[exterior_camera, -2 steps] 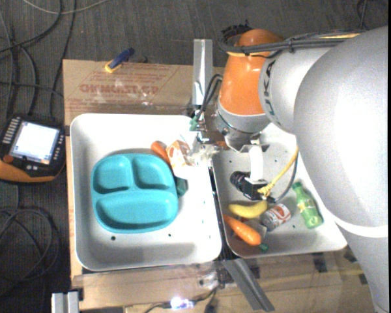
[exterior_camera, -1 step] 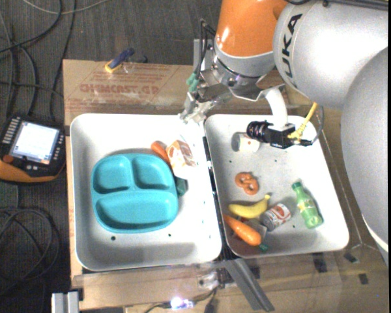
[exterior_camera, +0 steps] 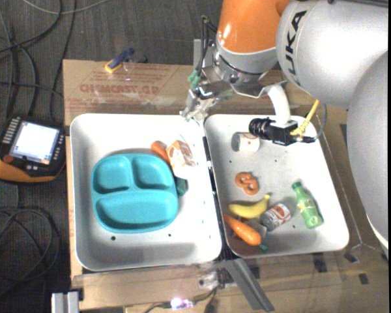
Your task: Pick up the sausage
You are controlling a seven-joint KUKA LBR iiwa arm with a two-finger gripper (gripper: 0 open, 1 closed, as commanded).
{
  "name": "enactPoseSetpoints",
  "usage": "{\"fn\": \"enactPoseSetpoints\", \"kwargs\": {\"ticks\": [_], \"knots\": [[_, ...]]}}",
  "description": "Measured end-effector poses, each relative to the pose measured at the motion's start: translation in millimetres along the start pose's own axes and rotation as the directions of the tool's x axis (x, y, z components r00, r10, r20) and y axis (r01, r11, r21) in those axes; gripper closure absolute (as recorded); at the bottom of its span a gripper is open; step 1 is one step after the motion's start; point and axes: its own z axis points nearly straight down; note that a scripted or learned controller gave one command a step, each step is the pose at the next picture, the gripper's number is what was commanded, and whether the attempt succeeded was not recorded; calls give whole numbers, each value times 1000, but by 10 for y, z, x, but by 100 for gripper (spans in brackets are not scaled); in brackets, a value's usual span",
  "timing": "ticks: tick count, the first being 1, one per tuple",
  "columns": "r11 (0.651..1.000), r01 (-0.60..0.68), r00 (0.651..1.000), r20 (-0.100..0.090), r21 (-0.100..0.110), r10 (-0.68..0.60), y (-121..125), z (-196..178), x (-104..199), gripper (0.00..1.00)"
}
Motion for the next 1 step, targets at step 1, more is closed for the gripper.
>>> {"fn": "enactPoseSetpoints", "kwargs": {"ticks": [1], "knots": [[997, 80, 997, -8, 0, -80, -373, 1397, -424, 100]]}}
